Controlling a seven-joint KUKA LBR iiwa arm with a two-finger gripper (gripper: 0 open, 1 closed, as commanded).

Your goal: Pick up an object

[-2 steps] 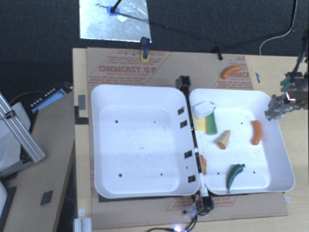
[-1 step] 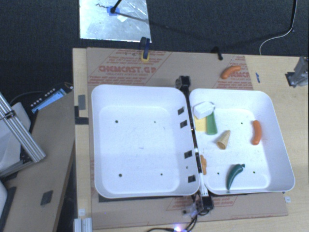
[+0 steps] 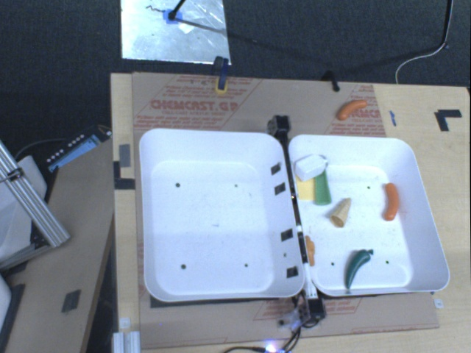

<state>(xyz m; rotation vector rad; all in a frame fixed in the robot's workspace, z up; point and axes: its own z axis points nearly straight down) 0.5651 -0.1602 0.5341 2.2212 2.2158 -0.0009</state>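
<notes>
White bins: two side by side on the counter (image 3: 412, 98); every loose item I see inside a bin sits in the right bin (image 3: 423, 190), left bin (image 3: 213, 212) has none.
Candidates: orange sausage-shaped piece (image 3: 390, 201) near the right wall, green pepper (image 3: 358, 265) near the front, tan cone (image 3: 340, 212) mid-bin, green block (image 3: 321, 189) touching a yellow piece (image 3: 306, 190), white piece (image 3: 310, 167) just behind them.
Stray: second orange sausage-shaped piece (image 3: 352, 109) lies outside the bins on the counter.
My pick: the orange piece by the right wall, apart from the rest.
Handling, my guess: toy food, light, likely smooth plastic or rubber, rounded so it may roll or squirt out.
Grip: across its narrow middle, jaws square to its long axis.
Risk: wall is close, one finger may clip it.
Jaws: cannot tell their state from this view.
</notes>
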